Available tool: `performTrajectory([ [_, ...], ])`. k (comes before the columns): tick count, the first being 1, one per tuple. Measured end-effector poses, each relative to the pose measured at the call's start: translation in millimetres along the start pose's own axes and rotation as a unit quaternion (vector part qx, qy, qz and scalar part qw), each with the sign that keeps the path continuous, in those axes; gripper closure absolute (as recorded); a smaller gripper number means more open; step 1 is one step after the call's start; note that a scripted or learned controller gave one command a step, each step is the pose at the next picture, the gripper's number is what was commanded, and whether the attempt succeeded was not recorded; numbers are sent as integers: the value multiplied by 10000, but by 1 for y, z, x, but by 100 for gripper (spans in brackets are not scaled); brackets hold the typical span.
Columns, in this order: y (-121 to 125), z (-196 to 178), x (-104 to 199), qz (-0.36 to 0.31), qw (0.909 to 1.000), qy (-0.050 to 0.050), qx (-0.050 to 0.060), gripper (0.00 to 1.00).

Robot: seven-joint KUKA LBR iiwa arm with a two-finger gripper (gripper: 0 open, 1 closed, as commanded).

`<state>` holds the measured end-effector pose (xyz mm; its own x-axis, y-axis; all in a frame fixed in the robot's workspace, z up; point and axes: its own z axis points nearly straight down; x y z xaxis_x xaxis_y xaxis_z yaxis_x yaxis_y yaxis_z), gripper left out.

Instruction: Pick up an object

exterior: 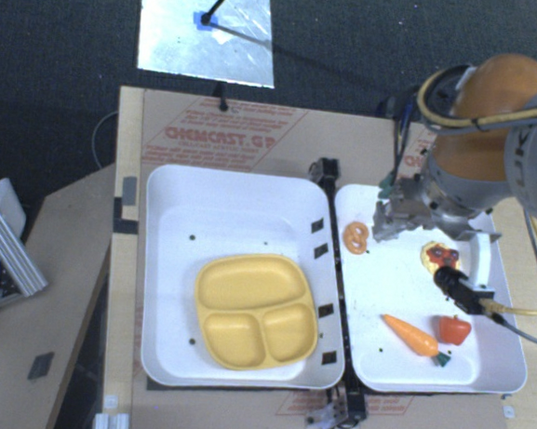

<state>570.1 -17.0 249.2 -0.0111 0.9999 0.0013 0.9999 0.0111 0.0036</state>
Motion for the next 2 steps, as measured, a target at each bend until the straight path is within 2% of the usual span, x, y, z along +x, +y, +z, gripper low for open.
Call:
performTrajectory([
  [2, 28, 9, 92, 12, 10000, -2, 6, 100],
])
